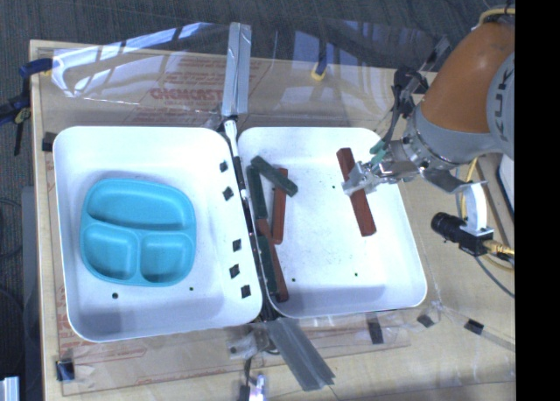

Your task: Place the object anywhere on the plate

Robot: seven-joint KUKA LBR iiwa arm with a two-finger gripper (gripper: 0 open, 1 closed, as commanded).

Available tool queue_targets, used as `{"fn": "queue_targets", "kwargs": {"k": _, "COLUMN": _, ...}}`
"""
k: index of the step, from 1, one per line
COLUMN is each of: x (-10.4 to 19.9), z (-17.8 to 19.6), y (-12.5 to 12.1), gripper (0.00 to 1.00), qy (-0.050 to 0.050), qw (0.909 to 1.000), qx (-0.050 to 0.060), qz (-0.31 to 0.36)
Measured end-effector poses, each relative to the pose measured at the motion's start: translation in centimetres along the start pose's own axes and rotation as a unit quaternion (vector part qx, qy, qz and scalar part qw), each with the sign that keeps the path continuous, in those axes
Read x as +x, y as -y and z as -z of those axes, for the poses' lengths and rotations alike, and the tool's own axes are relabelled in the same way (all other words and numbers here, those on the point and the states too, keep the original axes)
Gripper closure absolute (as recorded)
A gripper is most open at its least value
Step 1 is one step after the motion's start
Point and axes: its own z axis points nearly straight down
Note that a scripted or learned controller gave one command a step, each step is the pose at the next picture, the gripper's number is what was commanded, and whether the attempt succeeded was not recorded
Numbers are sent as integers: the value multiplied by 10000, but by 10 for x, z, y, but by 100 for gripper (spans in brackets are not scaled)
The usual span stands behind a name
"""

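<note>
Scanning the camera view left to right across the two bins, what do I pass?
Blue plate → dark green bar → brown stick → end effector at the stick's upper part.

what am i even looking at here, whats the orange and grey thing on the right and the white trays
This is one camera fixed above a workbench, looking down at a slant. The orange and grey thing is a robot arm reaching in from the right of the picture. At its tip is a small two-finger gripper, its hand.

On the bench sit two shallow white bins side by side. The left bin holds a light blue plastic plate with three compartments. The right bin holds a long reddish-brown stick, with the gripper right over its upper part, plus a second brown stick and some dark green bars near the divider.

I cannot tell whether the gripper actually grips the stick. The job is to put an object on the plate.
</note>
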Motion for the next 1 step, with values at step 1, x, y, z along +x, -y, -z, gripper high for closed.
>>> {"fn": "queue_targets", "kwargs": {"k": 1, "x": 73, "z": -43, "y": -30, "gripper": 100, "qy": -9, "qw": 9971, "qx": 20, "qz": 758}}
